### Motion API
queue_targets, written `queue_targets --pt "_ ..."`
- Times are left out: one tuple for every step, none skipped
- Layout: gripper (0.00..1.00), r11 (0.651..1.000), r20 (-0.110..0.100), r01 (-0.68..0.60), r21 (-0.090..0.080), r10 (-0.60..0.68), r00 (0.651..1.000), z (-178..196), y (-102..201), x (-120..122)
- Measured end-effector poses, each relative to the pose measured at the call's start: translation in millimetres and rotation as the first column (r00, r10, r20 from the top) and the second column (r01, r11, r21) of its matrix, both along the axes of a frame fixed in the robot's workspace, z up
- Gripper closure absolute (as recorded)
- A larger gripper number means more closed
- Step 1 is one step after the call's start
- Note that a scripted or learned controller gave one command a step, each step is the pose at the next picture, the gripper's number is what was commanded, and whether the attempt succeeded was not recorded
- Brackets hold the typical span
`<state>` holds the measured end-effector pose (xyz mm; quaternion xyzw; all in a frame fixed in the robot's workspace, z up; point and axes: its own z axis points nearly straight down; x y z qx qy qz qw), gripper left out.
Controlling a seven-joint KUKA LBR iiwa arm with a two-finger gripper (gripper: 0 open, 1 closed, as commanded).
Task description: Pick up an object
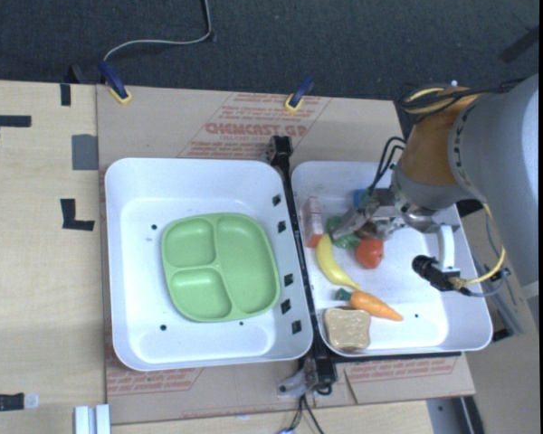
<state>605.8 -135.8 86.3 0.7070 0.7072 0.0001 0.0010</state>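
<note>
Several toys crowd the right bin (462, 328): our hand (355, 227) sits low over a green piece (346, 239) just left of the tomato (369, 253), presumably targeting it; its grip we cannot tell.

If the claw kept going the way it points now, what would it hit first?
The claw points toward the picture's left and down into the right bin. Most likely it meets the green toy just beneath it first, though depth is unclear from this slanted view.
</note>
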Motion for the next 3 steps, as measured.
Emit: queue_targets --pt "0.0 1.0 -0.042 0.01 0.007 -0.01 0.999 -3.4 1.0 55.1" --pt "0.0 1.0 -0.003 -0.001 0.001 0.001 1.0 -0.8 -1.9 42.0" --pt "0.0 1.0 -0.041 0.005 0.014 -0.005 0.999 -3.9 -8.2 55.9"
